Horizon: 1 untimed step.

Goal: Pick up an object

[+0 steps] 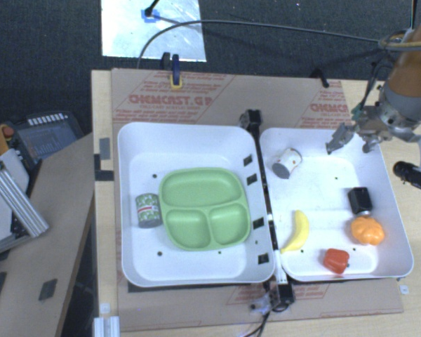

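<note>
The right bin (400,258) has five small things in it. A white cup (287,163) lies on its side near the back left. A black block (359,201) sits by the right wall, with an orange ball (367,231) just in front. A yellow banana (297,232) curves along the left wall. A red pepper (336,260) sits near the front.
</note>
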Each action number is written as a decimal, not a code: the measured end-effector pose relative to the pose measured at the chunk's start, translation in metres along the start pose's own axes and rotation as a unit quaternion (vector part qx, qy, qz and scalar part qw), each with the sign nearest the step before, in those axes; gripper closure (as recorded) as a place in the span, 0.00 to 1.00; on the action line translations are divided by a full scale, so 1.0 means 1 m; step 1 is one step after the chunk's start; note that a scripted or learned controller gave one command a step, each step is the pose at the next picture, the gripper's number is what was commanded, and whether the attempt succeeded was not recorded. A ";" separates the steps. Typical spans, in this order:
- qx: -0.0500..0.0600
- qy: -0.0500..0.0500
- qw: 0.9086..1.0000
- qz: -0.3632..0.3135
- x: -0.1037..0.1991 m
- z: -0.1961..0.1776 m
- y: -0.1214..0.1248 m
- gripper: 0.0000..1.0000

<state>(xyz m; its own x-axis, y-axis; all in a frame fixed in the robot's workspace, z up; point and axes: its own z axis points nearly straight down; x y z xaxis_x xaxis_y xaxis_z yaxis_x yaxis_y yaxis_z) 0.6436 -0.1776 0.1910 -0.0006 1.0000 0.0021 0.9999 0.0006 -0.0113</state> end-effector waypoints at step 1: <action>-0.006 -0.001 1.000 -0.001 0.000 -0.008 0.003 0.00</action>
<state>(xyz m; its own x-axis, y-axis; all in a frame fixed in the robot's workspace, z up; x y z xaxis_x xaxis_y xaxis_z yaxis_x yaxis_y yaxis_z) 0.6468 -0.1771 0.1992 -0.0034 1.0000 -0.0004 1.0000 0.0034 0.0016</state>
